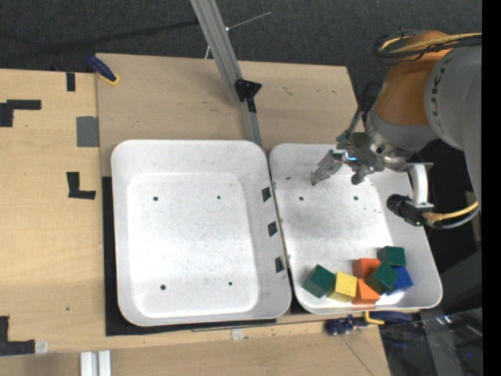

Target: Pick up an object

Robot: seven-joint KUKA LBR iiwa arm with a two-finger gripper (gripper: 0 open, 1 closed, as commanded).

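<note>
Lower right of the frame, in the near corner of the right bin (313, 210): a huddle of small blocks, touching or nearly so. Green block (318, 280) at the left end, yellow block (344, 286) just beside it, orange blocks (365, 279) behind and right of the yellow, a second green block (391, 256) at the upper right of the pile, blue block (401, 279) at the far right against the bin wall. Left bin (188, 233) lies alongside, rims touching. Farther up, over the right bin's upper edge, hangs my gripper (339, 171), fingers spread apart, nothing between them, well apart from the blocks. Beyond it, my grey arm with its orange band (403, 84) fills the upper right.
</note>
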